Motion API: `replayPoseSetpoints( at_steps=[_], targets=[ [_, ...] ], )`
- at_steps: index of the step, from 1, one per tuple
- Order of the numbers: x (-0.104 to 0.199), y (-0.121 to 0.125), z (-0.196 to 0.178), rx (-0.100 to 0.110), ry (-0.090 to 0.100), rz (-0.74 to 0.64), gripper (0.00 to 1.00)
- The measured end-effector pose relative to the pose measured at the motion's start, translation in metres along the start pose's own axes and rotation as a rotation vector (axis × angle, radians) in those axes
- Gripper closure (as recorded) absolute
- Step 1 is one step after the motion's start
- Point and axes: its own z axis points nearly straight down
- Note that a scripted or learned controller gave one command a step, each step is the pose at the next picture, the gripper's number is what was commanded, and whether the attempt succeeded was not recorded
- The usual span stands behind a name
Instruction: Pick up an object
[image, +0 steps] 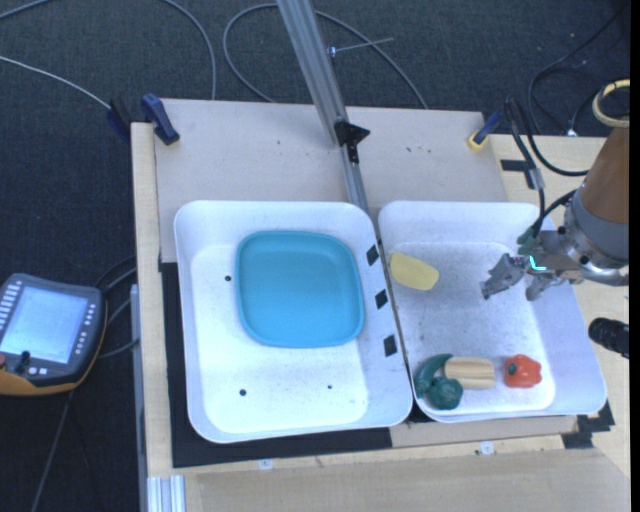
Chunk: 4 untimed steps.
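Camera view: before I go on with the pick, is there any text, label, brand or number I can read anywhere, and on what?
None can be read.
Teach pendant left of the bench: its screen glows pale, content too blurred to read.
Black markers on the rim between the left bin and right bin: plain, no characters visible.
Blue plate, yellow piece and end effector: no print visible.

Arm (612, 200) cut by right edge; end effector (515, 280) blurred.
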Motion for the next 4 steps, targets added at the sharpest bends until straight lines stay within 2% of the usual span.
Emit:
replayPoseSetpoints(
  at_steps=[1, 3, 4],
  targets=[
    [0.000, 0.000, 0.000, 0.000, 0.000, 0.000, 0.00],
    [0.015, -0.008, 0.115, 0.006, 0.001, 0.000, 0.00],
    [0.015, -0.008, 0.139, 0.002, 0.000, 0.000, 0.00]
  ],
)
